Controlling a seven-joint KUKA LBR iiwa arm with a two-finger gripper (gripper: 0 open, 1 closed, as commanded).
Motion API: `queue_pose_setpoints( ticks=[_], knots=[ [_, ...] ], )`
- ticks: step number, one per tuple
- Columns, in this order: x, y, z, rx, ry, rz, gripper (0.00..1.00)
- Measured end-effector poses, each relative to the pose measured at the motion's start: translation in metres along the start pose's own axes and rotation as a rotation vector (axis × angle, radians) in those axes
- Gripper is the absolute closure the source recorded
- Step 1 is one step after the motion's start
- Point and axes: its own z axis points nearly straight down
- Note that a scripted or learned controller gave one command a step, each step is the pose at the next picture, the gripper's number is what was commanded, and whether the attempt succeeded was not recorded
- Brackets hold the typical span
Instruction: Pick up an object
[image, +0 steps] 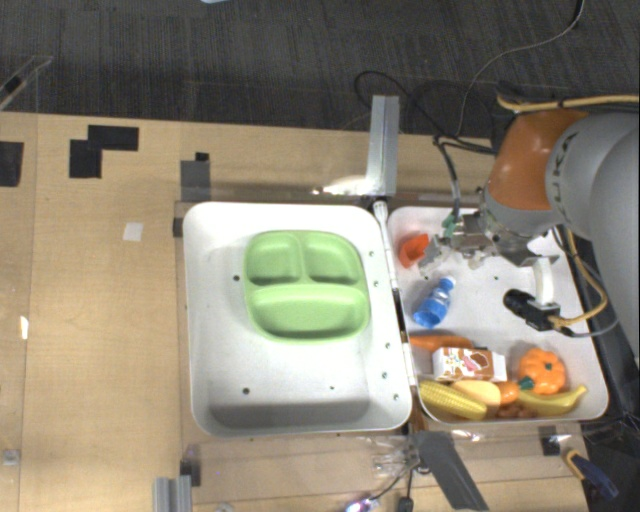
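— Which step is in hand?

— The approach, it is judged. The gripper (452, 243) is seen low over the far end of the right bin (490, 300), just beside a small orange piece (412, 247) and a little beyond a blue bottle (433, 303). Nothing is seen to be held. Whether the gripper is spread or closed cannot be told (it is blurred and partly masked by the wrist).

— Which thing is meant to be picked?

— None is named by the task, so any will do. The orange piece and the blue bottle are the nearest, and both lie apart from the other things, so either is thought the likely target.

— What is called for next?

— The gripper must be centred over one thing, lowered round it, closed, and then lifted. Care is needed by the bin wall, since the orange piece lies close to it.

— And what is kept in the bins?

— In the left bin (200, 300) a green divided plate (305, 283) is set near the middle. In the right bin, besides the two things named, a crowded row is found along the near edge: a carrot (432, 342), a small carton (472, 362), a corn cob (455, 398), a banana (556, 402) and a little pumpkin (541, 370), several of them touching (a harder place for a clean grasp).
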Motion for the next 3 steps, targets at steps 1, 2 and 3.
queue_pose_setpoints(
  ticks=[1,2,3],
  knots=[
    [0.013,-0.053,0.016,-0.005,0.0,-0.002,0.0],
    [0.015,-0.05,0.005,-0.011,0.001,-0.004,1.0],
    [0.041,-0.018,-0.118,0.004,0.0,0.174,1.0]
  ],
)
